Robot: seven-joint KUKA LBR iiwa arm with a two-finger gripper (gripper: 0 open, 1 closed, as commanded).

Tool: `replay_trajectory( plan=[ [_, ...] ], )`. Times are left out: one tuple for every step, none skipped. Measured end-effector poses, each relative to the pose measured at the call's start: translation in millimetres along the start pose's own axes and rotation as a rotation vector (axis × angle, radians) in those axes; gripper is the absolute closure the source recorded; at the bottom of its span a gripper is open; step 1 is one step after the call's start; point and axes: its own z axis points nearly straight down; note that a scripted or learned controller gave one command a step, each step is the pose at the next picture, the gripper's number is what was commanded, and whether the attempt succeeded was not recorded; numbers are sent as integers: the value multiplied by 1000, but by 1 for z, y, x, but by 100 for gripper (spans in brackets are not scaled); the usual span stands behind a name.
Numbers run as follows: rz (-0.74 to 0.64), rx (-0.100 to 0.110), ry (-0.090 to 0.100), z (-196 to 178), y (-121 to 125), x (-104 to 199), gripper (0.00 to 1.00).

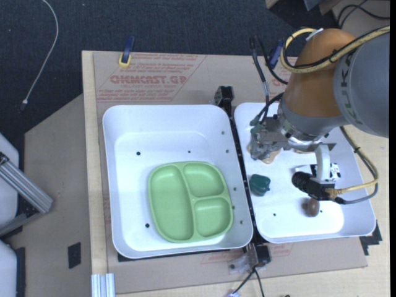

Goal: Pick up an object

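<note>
**A:** Where are we on the pick?

**B:** Approach step, by our read. The gripper [265, 146] hangs over the left part of the right bin [346, 224], near the wall it shares with the left bin [124, 166]. We see nothing lifted.

**A:** Candidates?

**B:** Two in the right bin. A small dark green lump [258, 184] sits just below the gripper in the view, close to the dividing wall. A small brown lump [311, 208] sits further right, near the bin's lower edge. The left bin has a green divided plate [189, 200], well apart from the gripper.

**A:** Gripper open or closed?

**B:** We can't tell. The wrist and arm [322, 73] cover it from above. There's a pale tan patch at its tip. It could be hardware or an object, so we won't call it a grasp.

**A:** Next move?

**B:** We'd take the green lump as the nearest target. That calls for a short shift toward the view's bottom, then a straight descent. The wall is close on one side, so we need clearance there or we clip it.

**A:** Risk?

**B:** The lump looks small and rounded. We think it may slip out on closing.
</note>
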Motion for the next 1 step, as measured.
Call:
replay_trajectory(
  plan=[
    [-1,-4,0,-14,-10,56,100]
  ],
)
